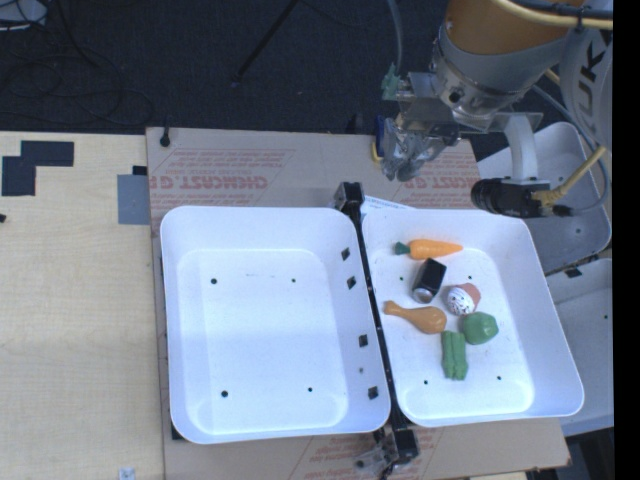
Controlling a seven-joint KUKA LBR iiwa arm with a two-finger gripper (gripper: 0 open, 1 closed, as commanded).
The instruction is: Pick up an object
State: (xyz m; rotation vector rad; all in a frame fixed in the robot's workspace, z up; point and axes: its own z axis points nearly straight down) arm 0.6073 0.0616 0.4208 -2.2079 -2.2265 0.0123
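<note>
**Toys clustered in the right bin, arm above its far edge**

The surface [70,298] carries two white bins touching along a black clipped seam. The left bin [190,268] is bare, wide open inside. The right bin [540,368] has free floor along its near and right sides. The gripper [408,163] hangs above that bin's far rim, over cardboard; fingers too blurred to tell.

Toys sit mid-bin: a carrot [432,249] lying left-right, leaves left; a drumstick [418,317], thin end left; a green pickle [454,355] lying near-far; a green pepper [481,328]; a black can [430,279], tilted; an egg-like ball [461,299].
</note>
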